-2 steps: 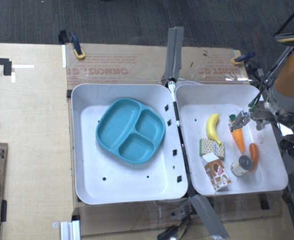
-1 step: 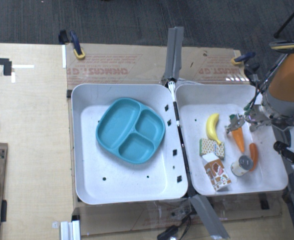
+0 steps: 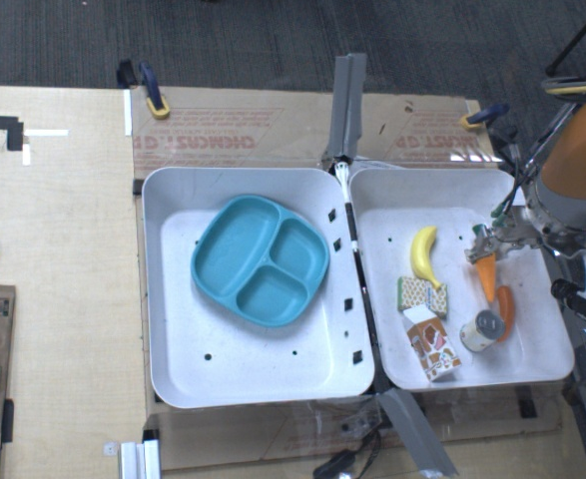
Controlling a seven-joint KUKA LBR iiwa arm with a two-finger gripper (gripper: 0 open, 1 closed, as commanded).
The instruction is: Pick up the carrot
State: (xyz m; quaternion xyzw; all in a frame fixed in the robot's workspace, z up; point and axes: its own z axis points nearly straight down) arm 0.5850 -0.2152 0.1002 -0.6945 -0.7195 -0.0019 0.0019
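The carrot (image 3: 486, 277) is a short orange cone in the right bin (image 3: 392, 267), right of the banana, with its tip pointing toward the near edge. My gripper (image 3: 486, 249) reaches in from the right and stands right over the carrot's thick end. That end sits between the two fingers, which are closed against it. The grey wrist with its orange band (image 3: 575, 163) rises above the bin's right rim.
A yellow banana (image 3: 424, 254), a patterned green block (image 3: 421, 294), a small carton (image 3: 431, 346), a grey can (image 3: 482, 330) and a red-orange piece (image 3: 506, 310) lie close around the carrot. The left bin (image 3: 173, 357) holds a blue divided plate (image 3: 261, 259).
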